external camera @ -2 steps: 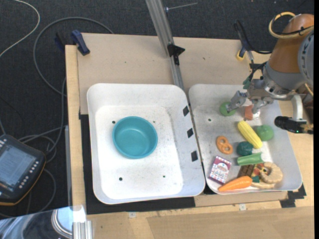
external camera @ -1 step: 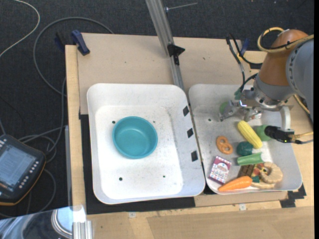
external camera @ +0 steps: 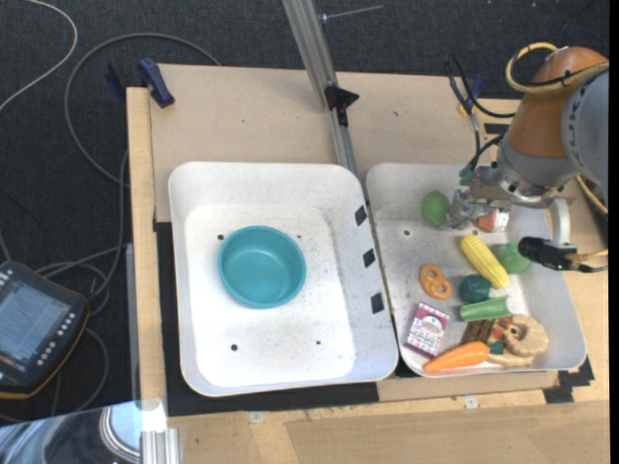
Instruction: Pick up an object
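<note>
Brown table carries two bins; at three o'clock the gripper hovers beside a green ball, approaching; finger state unclear; next, descend.

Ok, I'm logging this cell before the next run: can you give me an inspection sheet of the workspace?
Surface: two white bins, left bin and right bin, on a brown bench.
Job's things: right bin holds green ball, corn cob, pretzel, carrot, pink packet.
Clutter: teal bowl in left bin.
Grippers: gripper low over right bin beside the green ball; grasp cannot be judged.
Cables: white cable on dark floor.
Surroundings: handheld pendant at left.
</note>
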`<act>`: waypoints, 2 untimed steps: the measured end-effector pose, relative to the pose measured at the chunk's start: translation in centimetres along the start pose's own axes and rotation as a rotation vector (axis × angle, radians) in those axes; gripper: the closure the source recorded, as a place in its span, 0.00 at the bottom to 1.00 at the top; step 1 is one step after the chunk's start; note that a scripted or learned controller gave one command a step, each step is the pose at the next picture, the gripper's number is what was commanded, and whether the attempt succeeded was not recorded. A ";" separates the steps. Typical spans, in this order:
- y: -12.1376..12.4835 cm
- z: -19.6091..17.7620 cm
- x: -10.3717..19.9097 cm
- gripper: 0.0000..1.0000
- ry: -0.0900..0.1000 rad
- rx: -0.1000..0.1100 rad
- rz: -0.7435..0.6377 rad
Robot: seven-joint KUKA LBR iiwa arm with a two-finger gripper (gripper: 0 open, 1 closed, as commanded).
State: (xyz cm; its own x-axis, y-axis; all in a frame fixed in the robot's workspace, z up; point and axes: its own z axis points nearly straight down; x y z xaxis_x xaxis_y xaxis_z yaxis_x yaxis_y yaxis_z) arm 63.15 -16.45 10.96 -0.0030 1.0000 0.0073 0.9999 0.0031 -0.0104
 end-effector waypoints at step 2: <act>0.1 -9.8 -0.5 1.00 -0.007 -0.016 0.001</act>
State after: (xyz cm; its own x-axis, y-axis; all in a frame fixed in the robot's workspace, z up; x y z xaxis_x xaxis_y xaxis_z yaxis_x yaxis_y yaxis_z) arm 63.37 -16.97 20.73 -0.0024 1.0000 -0.0001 1.0000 0.0024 0.0058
